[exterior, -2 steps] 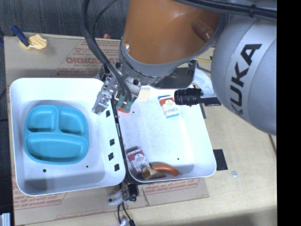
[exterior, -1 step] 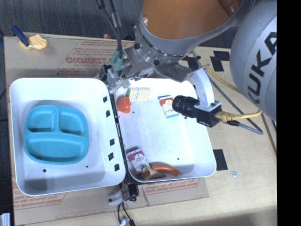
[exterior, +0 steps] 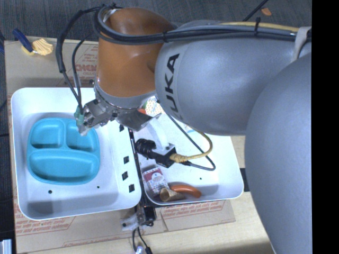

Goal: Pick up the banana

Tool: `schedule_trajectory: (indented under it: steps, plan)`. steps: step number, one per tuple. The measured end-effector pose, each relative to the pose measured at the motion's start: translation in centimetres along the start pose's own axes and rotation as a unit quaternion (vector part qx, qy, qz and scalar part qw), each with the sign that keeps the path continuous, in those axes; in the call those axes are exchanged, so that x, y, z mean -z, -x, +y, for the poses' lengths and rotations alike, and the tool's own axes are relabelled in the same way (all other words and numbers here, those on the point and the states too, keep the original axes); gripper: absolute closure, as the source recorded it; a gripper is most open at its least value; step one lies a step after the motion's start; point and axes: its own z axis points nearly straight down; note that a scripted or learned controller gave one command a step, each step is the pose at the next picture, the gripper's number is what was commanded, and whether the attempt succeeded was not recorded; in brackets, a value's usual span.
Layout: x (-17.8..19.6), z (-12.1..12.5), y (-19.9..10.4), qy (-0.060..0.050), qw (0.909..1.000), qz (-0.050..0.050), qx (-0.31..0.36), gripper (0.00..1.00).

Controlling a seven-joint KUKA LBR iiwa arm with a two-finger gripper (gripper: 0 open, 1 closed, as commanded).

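The grey arm (exterior: pixel 228 73) is extended in from the right, and much of the view is taken up by its broad body. The orange band (exterior: pixel 124 52) is seen above the wrist. The hand (exterior: pixel 85 121) is lowered just beneath that band, its fingers hidden.

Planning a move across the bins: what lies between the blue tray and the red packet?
In the camera view, between the blue tray and the red packet lie bare white bin floor and the two bins' adjoining rims.
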Motion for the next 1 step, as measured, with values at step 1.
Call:
schedule_trajectory:
  steps: [1]
  plan:
    - [1.19,0.84,3.54,0.003,0.9128,-0.002,0.408,1.0]
